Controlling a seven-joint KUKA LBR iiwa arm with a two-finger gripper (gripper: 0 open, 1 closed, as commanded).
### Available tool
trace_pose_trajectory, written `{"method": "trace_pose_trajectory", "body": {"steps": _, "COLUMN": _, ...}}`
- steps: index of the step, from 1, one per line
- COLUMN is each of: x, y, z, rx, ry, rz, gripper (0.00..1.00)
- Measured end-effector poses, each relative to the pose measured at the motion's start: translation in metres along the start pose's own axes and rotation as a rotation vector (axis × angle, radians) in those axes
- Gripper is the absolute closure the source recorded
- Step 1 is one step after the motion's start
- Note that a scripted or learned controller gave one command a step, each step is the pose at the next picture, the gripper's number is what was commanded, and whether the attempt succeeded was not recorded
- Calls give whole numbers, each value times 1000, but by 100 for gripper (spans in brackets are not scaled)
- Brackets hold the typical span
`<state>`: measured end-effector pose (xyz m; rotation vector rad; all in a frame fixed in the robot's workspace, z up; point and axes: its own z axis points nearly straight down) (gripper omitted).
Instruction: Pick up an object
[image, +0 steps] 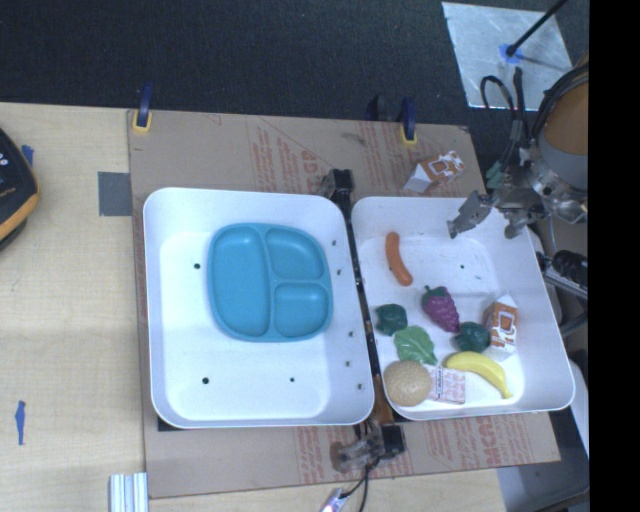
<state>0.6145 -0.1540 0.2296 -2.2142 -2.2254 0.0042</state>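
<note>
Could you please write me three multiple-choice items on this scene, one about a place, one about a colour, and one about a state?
1. Where does the blue divided plate lie?
A. in the left bin
B. in the right bin
C. on the cardboard

2. What colour is the banana?
A. green
B. yellow
C. purple

3. How does the gripper stand?
A. clamped on the sausage
B. open, holding nothing
C. resting on the plate

Answers: 1 A, the plate sits within the left bin. 2 B, it is plainly yellow. 3 B, its fingers are spread over the right bin's far edge, apart from the sausage.
</note>
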Motion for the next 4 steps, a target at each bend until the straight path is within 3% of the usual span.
{"method": "trace_pose_trajectory", "body": {"steps": 1, "x": 39, "y": -8, "z": 139, "rx": 2, "ry": 0, "rz": -1, "gripper": 0}}
{"method": "trace_pose_trajectory", "body": {"steps": 2, "x": 20, "y": -51, "z": 138, "rx": 1, "ry": -1, "rz": 0, "gripper": 0}}
{"method": "trace_pose_trajectory", "body": {"steps": 3, "x": 19, "y": -51, "z": 128, "rx": 2, "ry": -2, "rz": -4, "gripper": 100}}
{"method": "trace_pose_trajectory", "body": {"steps": 4, "x": 94, "y": -73, "z": 7, "rx": -3, "ry": 1, "rz": -1, "gripper": 100}}
